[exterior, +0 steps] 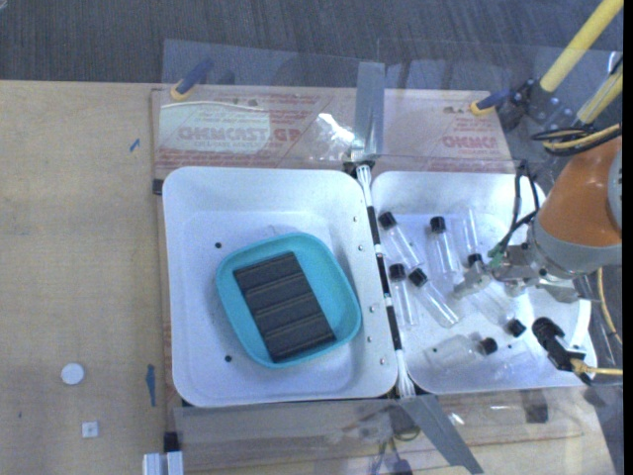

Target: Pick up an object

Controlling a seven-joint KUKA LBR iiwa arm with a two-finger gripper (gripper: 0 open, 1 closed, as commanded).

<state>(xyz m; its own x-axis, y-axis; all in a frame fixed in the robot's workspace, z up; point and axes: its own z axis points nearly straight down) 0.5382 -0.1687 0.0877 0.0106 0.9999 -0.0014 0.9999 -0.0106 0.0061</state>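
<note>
Arm [584,206] enters from right edge of camera view, grey body with orange band above wrist. Wrist angled down and leftward. Gripper [473,277] low, pointing left. State of the grasping end not resolvable at this resolution.

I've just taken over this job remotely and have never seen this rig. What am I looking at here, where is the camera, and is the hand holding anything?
One fixed camera looks down at a slant on a wooden bench with two shallow white bins side by side. The grey arm with an orange band reaches in from the right of the picture; its hand sits low over the right bin.

The left bin holds a blue tray with a dark ribbed block in it. The right bin holds several clear vials with black caps, scattered at different angles.

The hand is among the vials, but its tip is too small and blurred to tell whether it grips one.
</note>
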